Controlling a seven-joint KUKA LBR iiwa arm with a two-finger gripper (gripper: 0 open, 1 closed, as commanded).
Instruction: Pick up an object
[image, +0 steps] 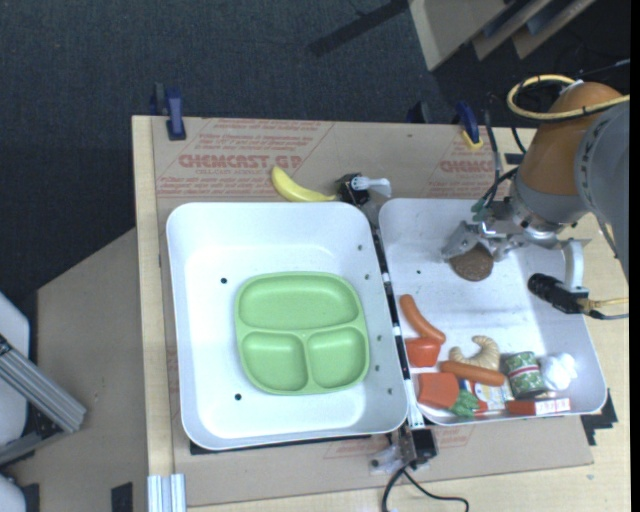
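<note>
Gripper hung directly over a brown round object in right bin; finger state indiscernible.

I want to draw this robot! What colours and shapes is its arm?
The arm is fat, rounded and grey, with an orange band above the wrist. A yellowish cable loops over it. Its tool is small, silvery metal.
</note>
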